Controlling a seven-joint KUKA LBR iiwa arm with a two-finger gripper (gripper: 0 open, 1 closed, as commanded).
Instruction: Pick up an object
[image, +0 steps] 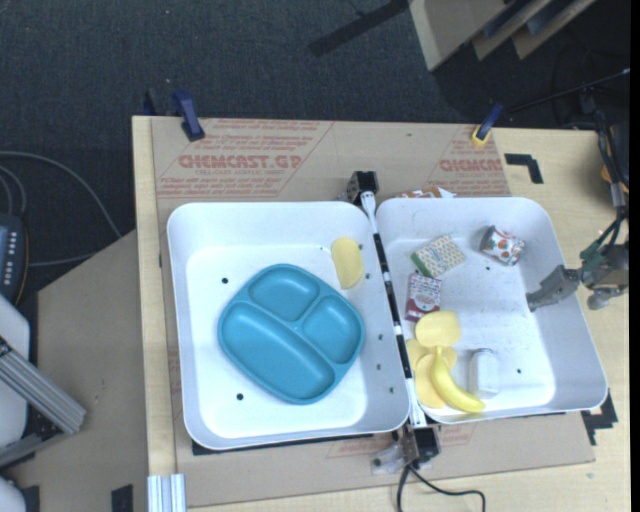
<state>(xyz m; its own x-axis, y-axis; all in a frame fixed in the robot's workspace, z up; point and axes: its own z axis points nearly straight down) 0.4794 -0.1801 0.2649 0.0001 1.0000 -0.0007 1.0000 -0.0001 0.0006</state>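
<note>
Seen from the camera above the table (110, 300), the fingers (548, 290) hang at the right wall of the right bin (560, 375), pointing leftward and slightly down into it from the arm (605, 275) at the frame's edge. Whether they are spread or closed I cannot tell, as just one grey prong reads clearly. Nothing is seen between them.

The nearest object is a small red-and-white can-like item (502, 244), lying just up and to the left of the fingers near the bin's back wall. Farther left of the fingers lies a green-and-white packet (438, 256), and below it a red-and-white packet (424, 295), the two close together. Left and below the fingers sits a round yellow fruit (437, 328), touching a banana (450, 385) that curves toward the bin's front wall. A pale translucent cup-like thing (484, 370) lies just right of the banana, down and left from the fingers.

Well apart from the fingers, across the divide, the left bin (190, 260) holds a blue divided plate (290, 332) and a pale yellow lump (347, 262) near its right wall. A printed cardboard sheet (240, 155) lies under both bins, held by a blue clamp (187, 115) and a yellow clamp (487, 125) at the back edge.
</note>
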